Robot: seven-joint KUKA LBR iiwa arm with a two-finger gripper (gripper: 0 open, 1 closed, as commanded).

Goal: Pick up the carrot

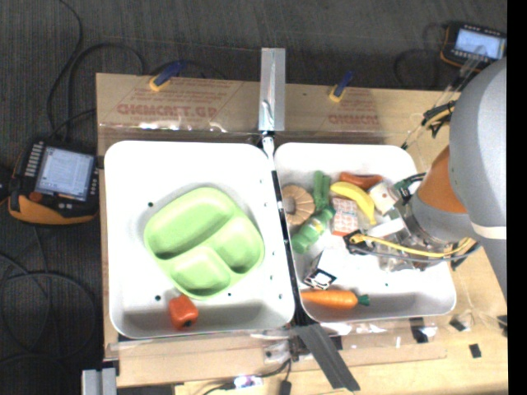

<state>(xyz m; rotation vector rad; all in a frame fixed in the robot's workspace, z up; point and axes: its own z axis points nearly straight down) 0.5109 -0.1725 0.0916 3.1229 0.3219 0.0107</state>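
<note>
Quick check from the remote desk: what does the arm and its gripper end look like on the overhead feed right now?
The arm is a bulky, rounded grey body with an orange band above a darker grey wrist. Yellow cables loop around the gripper end, which looks like dark metal hardware with some white parts; finer detail is too small to tell.

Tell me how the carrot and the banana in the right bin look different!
The carrot is orange with a green tip; the banana is yellow. The carrot is nearly straight, the banana curves. The carrot lies alone by the bin's near wall; the banana sits in a crowd of toy foods farther back. Both are long toy foods in the right bin.
</note>
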